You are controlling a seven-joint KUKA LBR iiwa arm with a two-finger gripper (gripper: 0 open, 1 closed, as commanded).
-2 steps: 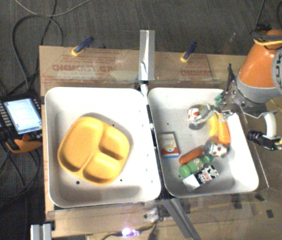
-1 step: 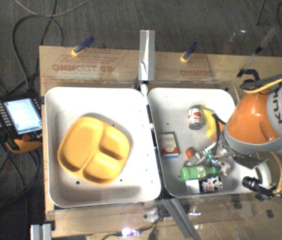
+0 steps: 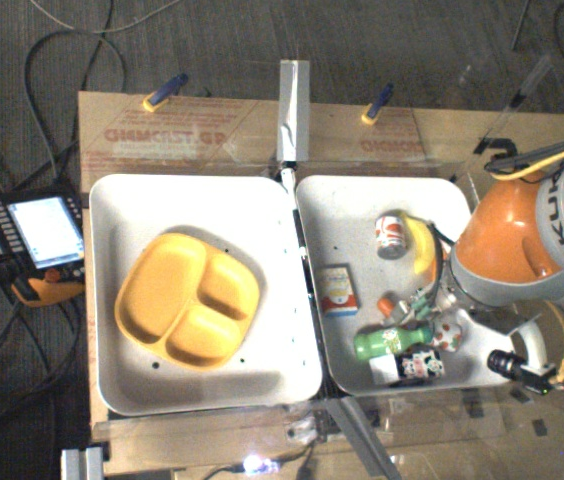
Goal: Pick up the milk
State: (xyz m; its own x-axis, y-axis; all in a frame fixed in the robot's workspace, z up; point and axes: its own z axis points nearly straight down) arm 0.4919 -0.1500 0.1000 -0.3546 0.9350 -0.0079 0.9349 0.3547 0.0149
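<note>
Milk carton (image 3: 409,367) lies flat, crosswise.

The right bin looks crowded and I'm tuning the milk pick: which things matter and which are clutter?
For the job:
milk carton, white with black patches, near the right bin's front edge
arm, over that bin

Just lying about:
green bottle
banana
can
small box
yellow tray, left bin
</note>
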